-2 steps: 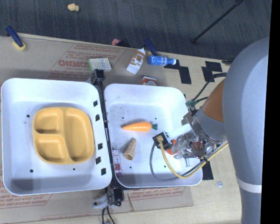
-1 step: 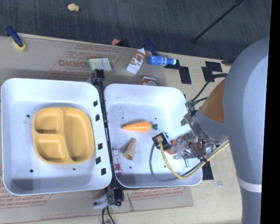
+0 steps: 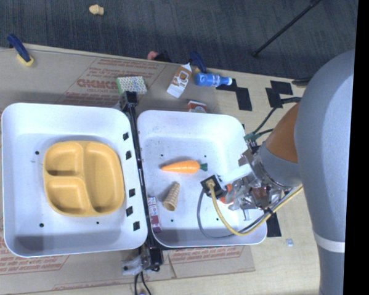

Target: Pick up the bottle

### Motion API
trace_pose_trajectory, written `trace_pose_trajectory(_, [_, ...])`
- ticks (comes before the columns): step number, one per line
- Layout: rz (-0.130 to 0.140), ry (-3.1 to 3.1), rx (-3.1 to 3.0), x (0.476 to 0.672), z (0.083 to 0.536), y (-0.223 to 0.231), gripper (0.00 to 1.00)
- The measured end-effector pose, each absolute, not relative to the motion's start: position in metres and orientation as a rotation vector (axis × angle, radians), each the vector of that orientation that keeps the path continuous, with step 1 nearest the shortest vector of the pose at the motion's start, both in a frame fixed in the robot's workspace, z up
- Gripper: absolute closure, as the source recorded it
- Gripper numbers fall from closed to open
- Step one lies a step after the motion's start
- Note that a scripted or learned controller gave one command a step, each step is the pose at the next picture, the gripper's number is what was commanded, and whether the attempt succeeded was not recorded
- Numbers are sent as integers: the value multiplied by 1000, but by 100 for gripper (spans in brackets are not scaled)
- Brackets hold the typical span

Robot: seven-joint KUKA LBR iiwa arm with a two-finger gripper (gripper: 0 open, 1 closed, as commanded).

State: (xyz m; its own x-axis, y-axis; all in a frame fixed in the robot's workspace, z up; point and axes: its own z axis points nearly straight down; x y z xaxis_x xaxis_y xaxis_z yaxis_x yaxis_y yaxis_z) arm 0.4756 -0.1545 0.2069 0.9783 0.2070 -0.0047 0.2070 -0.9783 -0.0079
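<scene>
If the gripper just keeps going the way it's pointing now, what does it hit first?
The gripper points down at the right bin's floor near its right wall, so it likely meets bare floor or the yellow cable. Depth is hard to judge.

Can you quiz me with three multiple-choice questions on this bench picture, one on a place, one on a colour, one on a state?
1. Where is the blue bottle?
A. In the right bin
B. On the cardboard beyond the bins
C. On the yellow tray

2. What colour is the divided tray in the left bin?
A. Yellow
B. Green
C. Red

3. How does the carrot rest?
A. Standing upright
B. Held in the claw
C. Lying flat in the right bin

Answers: 1 B, it lies outside, past the bins' far rims. 2 A, it is plainly yellow. 3 C, it lies on the bin floor, apart from the claw.
</scene>
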Motion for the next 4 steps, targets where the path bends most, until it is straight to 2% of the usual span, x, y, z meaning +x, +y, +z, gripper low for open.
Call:
trace_pose_trajectory(2, [6,-322,-3120,476,204,-173,100])
trace_pose_trajectory(3, [4,-322,-3121,476,195,-211,100])
trace_pose_trajectory(4, [3,-324,-3121,476,200,-202,100])
